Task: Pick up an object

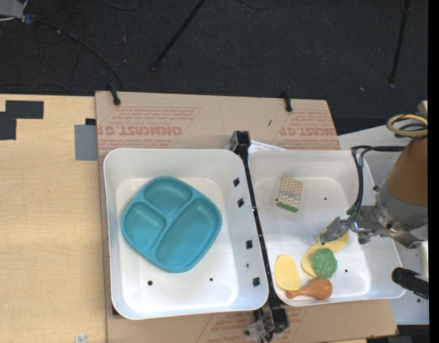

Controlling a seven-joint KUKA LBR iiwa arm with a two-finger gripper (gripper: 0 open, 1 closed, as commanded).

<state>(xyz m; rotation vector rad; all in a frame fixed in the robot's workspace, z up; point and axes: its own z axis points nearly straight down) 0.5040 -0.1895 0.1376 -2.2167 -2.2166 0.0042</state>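
Observation:
In the right bin (pixel 305 170), several small items lie near the front: a green lumpy piece (pixel 323 263), a pale yellow oval (pixel 287 269), an orange-brown drumstick-shaped toy (pixel 312 289) and a yellow curved piece (pixel 336 244). A speckled green-and-tan block (pixel 290 194) lies apart, further back. My gripper (pixel 333 231) reaches in from the right and hovers low over the yellow curved piece, just above the green piece. I see nothing held in it.
The left bin (pixel 119 170) holds a teal divided plate (pixel 172 222). A black divider (pixel 249 213) runs between the bins. The arm's orange band (pixel 413 170) and cables sit over the right bin's right rim.

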